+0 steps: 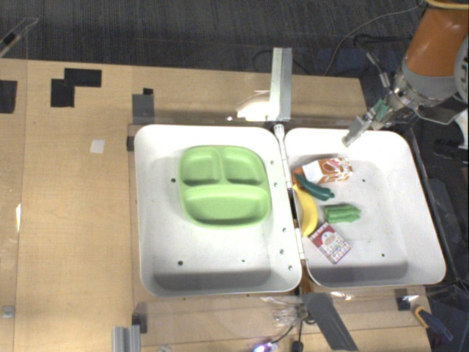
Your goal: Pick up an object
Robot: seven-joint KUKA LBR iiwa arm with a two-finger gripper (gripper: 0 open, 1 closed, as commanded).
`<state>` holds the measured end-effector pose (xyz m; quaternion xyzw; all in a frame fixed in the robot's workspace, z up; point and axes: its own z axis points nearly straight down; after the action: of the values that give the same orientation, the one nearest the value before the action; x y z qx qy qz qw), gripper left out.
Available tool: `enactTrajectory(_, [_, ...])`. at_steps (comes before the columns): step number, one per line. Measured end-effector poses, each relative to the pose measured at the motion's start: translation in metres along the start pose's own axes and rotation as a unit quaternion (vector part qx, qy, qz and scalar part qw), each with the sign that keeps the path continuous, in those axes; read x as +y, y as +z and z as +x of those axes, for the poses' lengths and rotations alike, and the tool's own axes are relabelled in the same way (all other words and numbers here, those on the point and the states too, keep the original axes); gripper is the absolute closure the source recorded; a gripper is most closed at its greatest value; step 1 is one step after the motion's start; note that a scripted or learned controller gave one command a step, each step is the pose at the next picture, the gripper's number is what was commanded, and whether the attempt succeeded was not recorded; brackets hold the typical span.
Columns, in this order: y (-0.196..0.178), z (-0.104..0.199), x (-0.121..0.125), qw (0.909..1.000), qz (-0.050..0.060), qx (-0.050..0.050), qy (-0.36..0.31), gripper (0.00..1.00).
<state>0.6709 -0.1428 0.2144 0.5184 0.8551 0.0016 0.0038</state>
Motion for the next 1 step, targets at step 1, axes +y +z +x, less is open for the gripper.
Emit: enactTrajectory(1, [0.0130,0.0031,0.0017,0.9979,-0.001,0.000,-0.064,0.00])
